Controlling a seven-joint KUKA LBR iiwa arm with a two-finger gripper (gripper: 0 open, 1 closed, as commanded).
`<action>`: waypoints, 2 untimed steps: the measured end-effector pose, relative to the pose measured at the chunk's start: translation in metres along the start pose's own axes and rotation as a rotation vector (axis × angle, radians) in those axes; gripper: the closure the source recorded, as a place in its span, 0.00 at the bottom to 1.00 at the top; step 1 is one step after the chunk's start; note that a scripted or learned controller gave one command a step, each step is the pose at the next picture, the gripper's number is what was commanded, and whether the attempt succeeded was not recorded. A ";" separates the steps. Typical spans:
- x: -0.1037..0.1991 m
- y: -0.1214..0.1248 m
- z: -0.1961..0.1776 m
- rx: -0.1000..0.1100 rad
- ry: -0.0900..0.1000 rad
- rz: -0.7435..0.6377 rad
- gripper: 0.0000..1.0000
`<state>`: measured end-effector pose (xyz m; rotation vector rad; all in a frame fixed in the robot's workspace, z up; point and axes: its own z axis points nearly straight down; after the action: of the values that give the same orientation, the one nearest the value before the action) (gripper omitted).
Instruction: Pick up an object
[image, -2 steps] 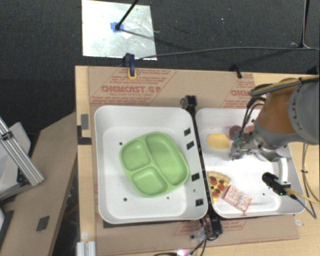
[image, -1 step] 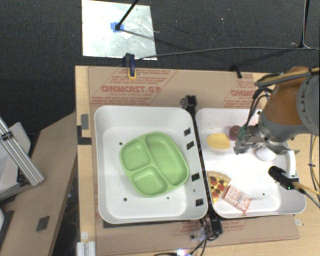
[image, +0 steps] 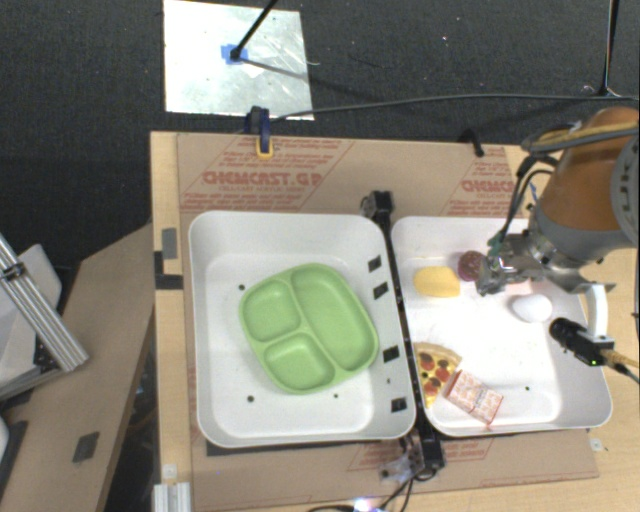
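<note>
The two-finger gripper (image: 490, 280) hangs low in the right-hand white bin (image: 560, 415). I cannot tell how wide it is or whether it has hold of anything. A small round dark red thing (image: 470, 264) sits just beside its tip, and a yellow lumpy toy (image: 437, 282) lies near it on the far side from the arm. To grab well, it should come straight down over one thing. The grey arm (image: 585, 205) with its orange band bends down from the right.
</note>
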<state>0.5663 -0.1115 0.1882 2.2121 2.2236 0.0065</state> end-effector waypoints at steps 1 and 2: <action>-0.001 -0.001 -0.044 0.000 0.000 0.000 1.00; -0.001 0.001 -0.098 -0.001 -0.001 -0.001 1.00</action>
<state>0.5665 -0.1128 0.2865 2.2104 2.2231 0.0073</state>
